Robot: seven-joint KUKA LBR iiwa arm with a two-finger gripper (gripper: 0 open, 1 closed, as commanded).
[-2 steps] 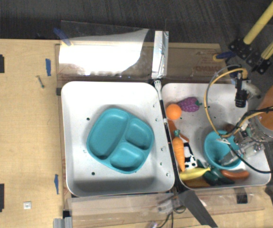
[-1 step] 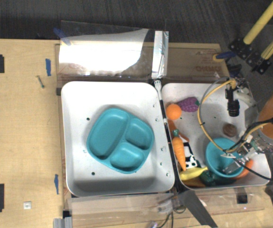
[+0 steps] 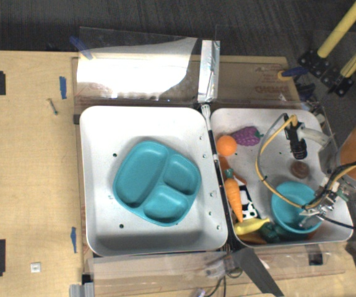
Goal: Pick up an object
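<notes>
Two bins; gripper (image 3: 314, 210) hovering at teal bowl (image 3: 294, 206), right bin (image 3: 270, 124) front edge; opening unclear; centring over rim advised.

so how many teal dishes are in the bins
2: a teal divided plate lying in the middle of the left bin, and a teal bowl at the near end of the right bin. The bowl may hide others.

I see bright, even overhead light. Strong glare washes out the clear plastic sheet (image 3: 134, 67) behind the left bin (image 3: 97, 129). Shadows are soft. The floor (image 3: 165, 5) is dim, focus slightly soft overall.
</notes>
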